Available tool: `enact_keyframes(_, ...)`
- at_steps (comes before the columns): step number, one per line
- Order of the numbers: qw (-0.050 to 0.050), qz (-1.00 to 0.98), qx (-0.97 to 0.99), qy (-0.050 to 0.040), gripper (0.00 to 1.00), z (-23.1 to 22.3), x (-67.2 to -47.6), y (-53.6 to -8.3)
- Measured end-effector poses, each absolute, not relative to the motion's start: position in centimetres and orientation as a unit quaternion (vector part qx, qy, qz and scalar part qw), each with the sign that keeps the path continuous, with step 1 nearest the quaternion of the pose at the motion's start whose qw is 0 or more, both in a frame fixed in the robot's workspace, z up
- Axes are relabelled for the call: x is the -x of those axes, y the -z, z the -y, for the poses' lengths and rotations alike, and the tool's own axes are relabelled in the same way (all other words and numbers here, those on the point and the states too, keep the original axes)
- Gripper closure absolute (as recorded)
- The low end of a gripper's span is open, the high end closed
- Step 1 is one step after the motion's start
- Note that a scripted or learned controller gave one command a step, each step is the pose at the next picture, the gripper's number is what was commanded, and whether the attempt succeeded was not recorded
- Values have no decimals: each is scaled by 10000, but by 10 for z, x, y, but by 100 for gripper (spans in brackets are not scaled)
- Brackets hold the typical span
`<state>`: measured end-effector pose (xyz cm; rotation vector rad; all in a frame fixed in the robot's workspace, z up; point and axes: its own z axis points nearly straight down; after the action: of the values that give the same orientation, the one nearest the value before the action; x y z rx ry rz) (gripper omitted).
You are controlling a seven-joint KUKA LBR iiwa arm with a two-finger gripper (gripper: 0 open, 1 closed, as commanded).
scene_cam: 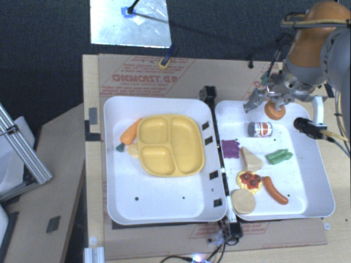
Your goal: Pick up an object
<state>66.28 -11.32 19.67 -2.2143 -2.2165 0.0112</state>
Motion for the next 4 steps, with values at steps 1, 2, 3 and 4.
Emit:
enact_keyframes(1,-6,7081,7061,3,0,113,-666,-204)
enact_keyframes(2,11,7076,7066,-9,0,114,-661,-142)
enact_keyframes(3,-48,7080,7062,35,0,114,-665,-138)
enact_keyframes(4,-47,7083,7059,28,100,115,-665,-146)
